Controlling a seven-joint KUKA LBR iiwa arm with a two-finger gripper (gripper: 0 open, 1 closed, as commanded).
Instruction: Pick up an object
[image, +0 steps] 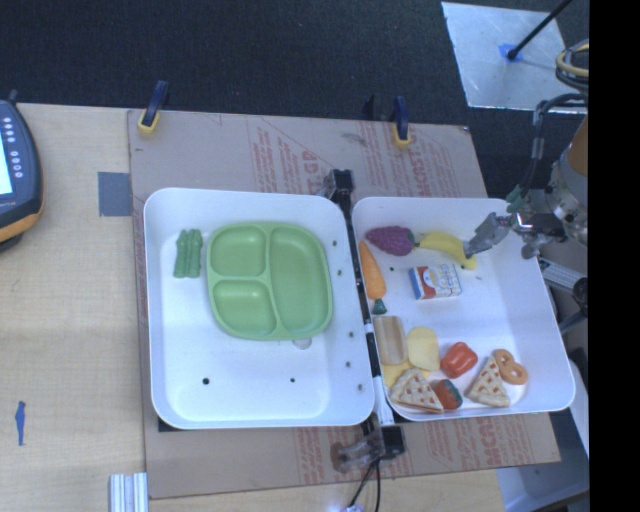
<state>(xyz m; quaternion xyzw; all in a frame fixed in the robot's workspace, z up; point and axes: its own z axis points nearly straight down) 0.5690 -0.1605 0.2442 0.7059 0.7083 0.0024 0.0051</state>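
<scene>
The right bin (548, 330) holds smooth, moulded toy food: a knobbly purple grape bunch (391, 239), a curved yellow banana (445, 245), a slim orange carrot (372, 272), a small printed carton (436, 281), a glossy red pepper (459, 358), two sandwich wedges (416, 391) and a pretzel (510, 366). In the left bin (165, 330) lie a ribbed green pod (187, 252) and a matte green divided plate (270, 279). The grey metal gripper (478, 243) hangs at the banana's right end; whether its fingers are parted or closed cannot be told, and nothing is seen between them.
</scene>
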